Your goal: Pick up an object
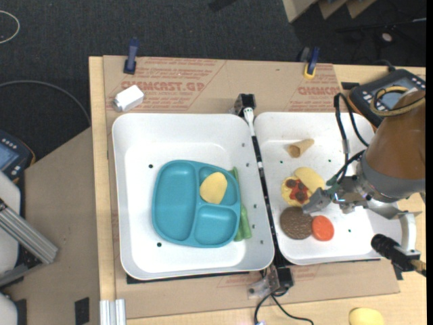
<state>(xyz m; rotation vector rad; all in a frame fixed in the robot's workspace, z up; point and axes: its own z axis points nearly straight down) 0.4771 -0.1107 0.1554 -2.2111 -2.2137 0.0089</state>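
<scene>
The right bin (352, 246) holds a tan cone-shaped piece (300, 147), a yellow piece (310, 176), a red and yellow piece (295, 191), a brown round disc (295, 223) and an orange-red ball (323, 229). My gripper (323, 200) hangs low over this bin, just right of the red and yellow piece and above the disc and the ball. Its tip points left toward those items. I see nothing clearly held in it.
The left bin (132, 181) holds a blue divided tray (177, 205) with a yellow lump (214, 187) in it and a green strip (241, 217) along its right side. A black divider (257, 161) runs between the bins. The arm's grey and orange body (399, 154) covers the right bin's right side.
</scene>
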